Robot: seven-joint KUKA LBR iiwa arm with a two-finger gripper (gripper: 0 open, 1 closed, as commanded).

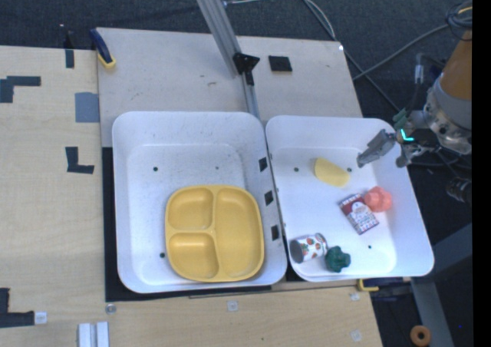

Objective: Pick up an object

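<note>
The right bin [291,134] holds a yellow lump [331,172], a pink-red object [377,199], a red and white packet [358,214], a small white can with red marks [308,247] and a green object [337,259]. My gripper [389,150] hangs over the bin's upper right part, up and to the right of the yellow lump. Its fingers [374,147] are spread open with nothing between them.
A yellow divided plate [215,232] lies in the left bin [134,184]. A metal post [219,19] slants up behind the bins. Cables run over the dark floor at the back and on the right.
</note>
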